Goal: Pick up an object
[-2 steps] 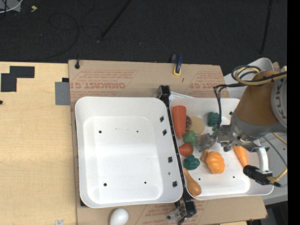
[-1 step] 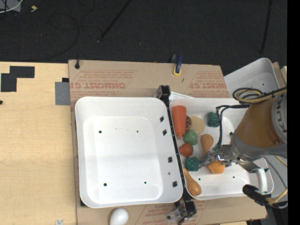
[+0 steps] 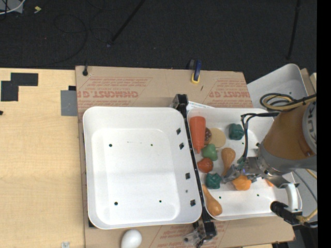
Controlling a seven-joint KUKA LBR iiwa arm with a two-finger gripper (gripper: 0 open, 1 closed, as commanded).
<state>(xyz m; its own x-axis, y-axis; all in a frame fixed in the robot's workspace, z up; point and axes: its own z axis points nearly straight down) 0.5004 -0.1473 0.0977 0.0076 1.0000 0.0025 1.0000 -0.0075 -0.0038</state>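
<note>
While the arm (image 3: 289, 138) is reaching into the right bin (image 3: 258, 211), its gripper (image 3: 236, 173) is hovering over toys; grip state indiscernible.

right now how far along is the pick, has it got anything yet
Done: the grey arm's gripper is down in the right white bin, among the toys. In hand: nothing clearly; it sits by the small orange round toy, grasp unclear. Left: gripping and lifting one; the orange carrot-shaped toy lies untouched.
</note>
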